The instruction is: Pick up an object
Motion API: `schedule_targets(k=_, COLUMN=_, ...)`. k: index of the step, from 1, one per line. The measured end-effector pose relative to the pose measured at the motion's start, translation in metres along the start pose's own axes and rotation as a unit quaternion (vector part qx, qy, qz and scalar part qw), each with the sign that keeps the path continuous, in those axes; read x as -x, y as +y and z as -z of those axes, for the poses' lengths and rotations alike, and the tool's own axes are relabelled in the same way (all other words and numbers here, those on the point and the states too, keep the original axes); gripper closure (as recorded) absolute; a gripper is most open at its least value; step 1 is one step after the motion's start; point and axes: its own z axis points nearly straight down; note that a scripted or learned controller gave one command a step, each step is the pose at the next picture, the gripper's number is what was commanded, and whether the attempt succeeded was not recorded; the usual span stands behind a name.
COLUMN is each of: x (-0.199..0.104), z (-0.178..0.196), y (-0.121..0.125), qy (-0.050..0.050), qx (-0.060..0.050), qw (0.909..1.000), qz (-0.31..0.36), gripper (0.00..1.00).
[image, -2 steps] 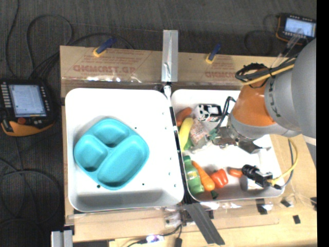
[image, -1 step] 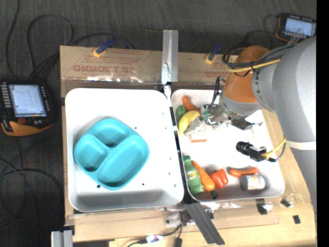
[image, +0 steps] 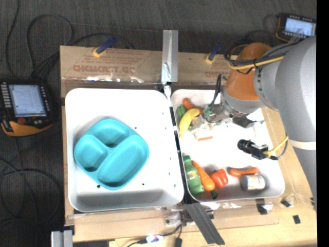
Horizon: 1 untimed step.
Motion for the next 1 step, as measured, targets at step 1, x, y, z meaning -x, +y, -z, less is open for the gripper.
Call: schedule_targets(k=1, x=-0.0129, z=0.0905, y=0.0099, qy=0.002, qx=-0.006, qw=0.9995, qz=0.031, gripper=1.00)
